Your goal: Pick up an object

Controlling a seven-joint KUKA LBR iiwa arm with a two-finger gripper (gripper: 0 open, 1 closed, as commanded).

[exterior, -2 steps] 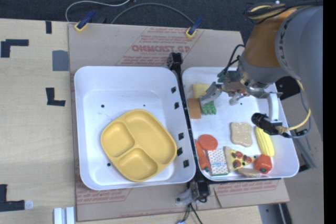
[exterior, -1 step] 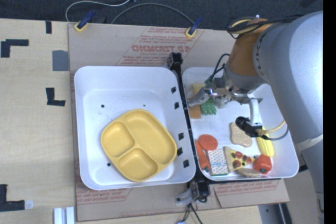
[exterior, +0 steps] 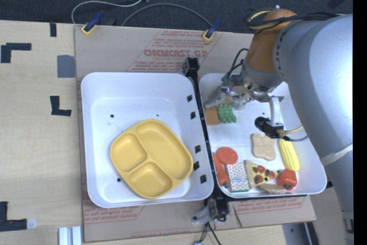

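Tool (exterior: 229, 97) sits low over green toy (exterior: 227, 114) at right bin's (exterior: 304, 181) upper left, likely lining up a grasp; finger state unclear.

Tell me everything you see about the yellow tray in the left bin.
The yellow tray looks like smooth plastic, with rounded corners and three hollow compartments: one large, two smaller. It lies flat and face up on the floor of the left bin, turned at a slant, toward the bin's near side. Nothing lies in it.
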